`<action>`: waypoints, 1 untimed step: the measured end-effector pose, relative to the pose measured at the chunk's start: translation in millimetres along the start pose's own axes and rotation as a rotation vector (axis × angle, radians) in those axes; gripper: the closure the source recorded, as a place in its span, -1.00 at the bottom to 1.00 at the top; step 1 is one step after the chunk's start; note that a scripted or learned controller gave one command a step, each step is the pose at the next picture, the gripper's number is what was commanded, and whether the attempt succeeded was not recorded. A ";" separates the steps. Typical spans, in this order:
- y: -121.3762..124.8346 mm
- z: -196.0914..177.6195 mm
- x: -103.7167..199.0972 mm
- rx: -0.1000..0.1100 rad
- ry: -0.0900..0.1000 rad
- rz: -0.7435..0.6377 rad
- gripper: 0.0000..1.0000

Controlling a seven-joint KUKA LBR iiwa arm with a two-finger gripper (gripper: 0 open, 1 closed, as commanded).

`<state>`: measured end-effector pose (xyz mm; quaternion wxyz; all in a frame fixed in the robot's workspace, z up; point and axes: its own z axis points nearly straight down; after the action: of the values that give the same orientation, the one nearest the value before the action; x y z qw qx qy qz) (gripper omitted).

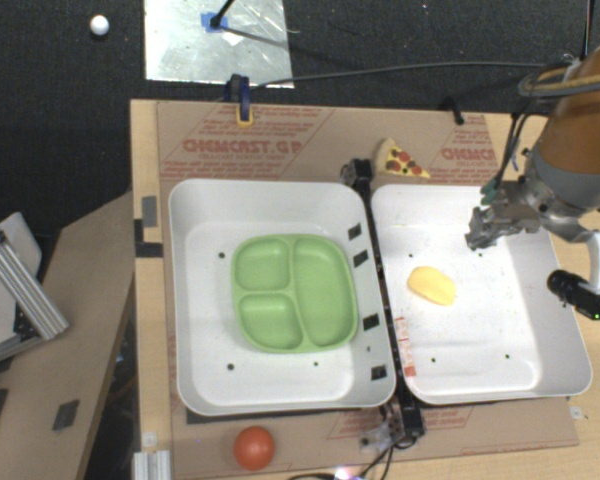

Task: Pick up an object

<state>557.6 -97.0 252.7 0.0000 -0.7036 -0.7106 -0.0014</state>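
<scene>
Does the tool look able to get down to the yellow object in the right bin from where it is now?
Probably yes: the yellow object lies alone on the open bin floor, with the tool just up and right of it.

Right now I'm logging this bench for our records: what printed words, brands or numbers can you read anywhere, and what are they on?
"CHEMCAST GP": red print on the brown sheet under the bins, left of centre behind the left bin.
"CHEMCAST" again, partly readable: same sheet, behind the right bin, near the tool.
Other red print along the sheet's front edge: too small and cut off to read.
The green tray carries no text.
</scene>
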 end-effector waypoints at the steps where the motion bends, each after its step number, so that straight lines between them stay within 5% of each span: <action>1: 10.1 -2.9 55.3 -0.001 0.000 -0.001 1.00</action>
<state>567.1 -41.7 255.8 -0.0002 -0.7034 -0.7108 -0.0018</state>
